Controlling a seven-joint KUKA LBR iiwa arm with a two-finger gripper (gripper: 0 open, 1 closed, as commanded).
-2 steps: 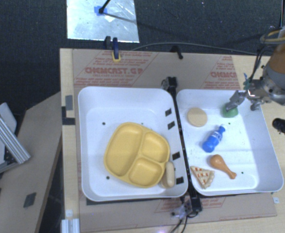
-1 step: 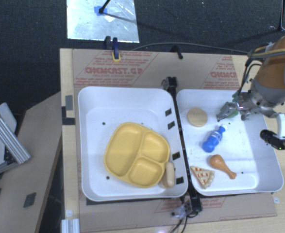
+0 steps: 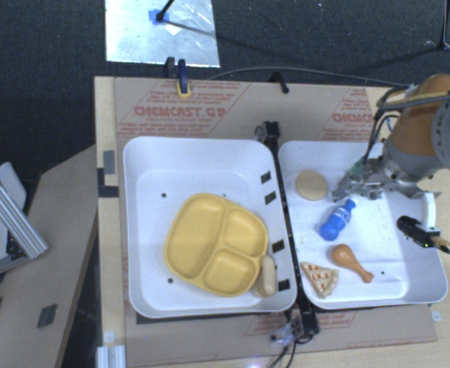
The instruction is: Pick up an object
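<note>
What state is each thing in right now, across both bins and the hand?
Blue bottle: lying on its side in the right bin, cap end next to the hand.
Hand: low over the right bin, at the bottle's cap end; grip unclear.
Round cookie: lying flat, apart from the bottle.
Drumstick: lying flat.
Pizza slice: lying flat.
Yellow divided plate: right side up in the left bin.
Bread roll: resting against the plate's edge.

Dark carpet floor, shiny metal sheet, tan bench
</note>
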